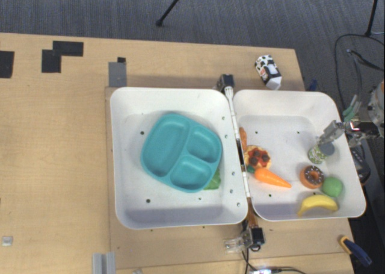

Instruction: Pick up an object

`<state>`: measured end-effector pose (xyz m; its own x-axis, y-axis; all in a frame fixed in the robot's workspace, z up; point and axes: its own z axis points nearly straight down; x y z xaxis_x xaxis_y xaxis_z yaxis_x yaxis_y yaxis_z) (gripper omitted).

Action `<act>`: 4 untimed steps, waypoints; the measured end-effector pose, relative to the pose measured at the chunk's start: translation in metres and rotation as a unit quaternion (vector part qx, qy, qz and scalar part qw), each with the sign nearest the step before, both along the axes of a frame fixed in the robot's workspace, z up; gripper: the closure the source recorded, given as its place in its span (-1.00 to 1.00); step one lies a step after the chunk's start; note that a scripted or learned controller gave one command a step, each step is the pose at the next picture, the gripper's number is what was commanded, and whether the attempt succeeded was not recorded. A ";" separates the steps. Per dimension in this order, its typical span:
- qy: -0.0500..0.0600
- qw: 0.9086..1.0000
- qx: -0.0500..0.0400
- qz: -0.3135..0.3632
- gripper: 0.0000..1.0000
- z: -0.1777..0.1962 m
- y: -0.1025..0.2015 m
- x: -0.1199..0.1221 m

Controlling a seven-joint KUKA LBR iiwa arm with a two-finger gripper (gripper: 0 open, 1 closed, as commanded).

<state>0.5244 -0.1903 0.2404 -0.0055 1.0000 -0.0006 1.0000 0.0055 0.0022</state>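
Observation:
My gripper (pixel 325 144) reaches into the right bin (pixel 283 116) from the right edge, low over its right side. Its tip sits just above a small pale green round object (pixel 315 156), touching or nearly touching it. Just below lie a brown doughnut (pixel 312 176), a green apple (pixel 332 186) and a yellow banana (pixel 318 205). An orange carrot (pixel 272 177) and a colourful pizza-like piece (pixel 257 157) lie at the bin's left side.
The left bin (pixel 129 206) holds a teal divided plate (pixel 181 152) with a green item (pixel 212 182) poking out under its lower right corner. A small black-and-white carton (pixel 267 71) stands on the bench behind the right bin.

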 end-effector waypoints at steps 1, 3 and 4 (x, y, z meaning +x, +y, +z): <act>0.000 1.000 0.000 -0.020 -1.00 -0.145 -0.014 0.080; -0.004 0.972 -0.003 0.235 1.00 -0.139 -0.012 0.005; -0.001 0.988 0.000 0.155 1.00 -0.079 0.035 0.071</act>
